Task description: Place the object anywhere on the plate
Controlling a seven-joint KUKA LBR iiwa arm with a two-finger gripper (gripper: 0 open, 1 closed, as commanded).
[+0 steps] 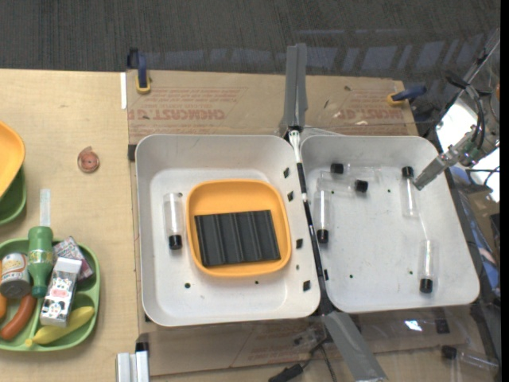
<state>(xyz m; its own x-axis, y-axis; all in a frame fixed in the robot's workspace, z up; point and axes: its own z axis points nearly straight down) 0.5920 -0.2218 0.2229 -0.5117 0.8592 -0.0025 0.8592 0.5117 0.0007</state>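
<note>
An orange plate (pixel 235 192) lies in the left white bin (pixel 151 293). A black ribbed rectangular object (pixel 238 238) rests flat on the plate and covers most of its middle. My gripper (pixel 430 173) reaches in from the right edge. It hangs over the upper right part of the right white bin (pixel 453 293), far from the plate and the black object, and close to a clear tube with a black cap (pixel 409 191). I see nothing held in it.
Clear tubes with black caps lie about: one in the left bin (pixel 172 224) beside the plate, and several in the right bin (pixel 321 213) (pixel 426 267). A small black cap (pixel 361 186) lies loose there. A green plate of toy food (pixel 48 293) stands on the wooden table at left.
</note>
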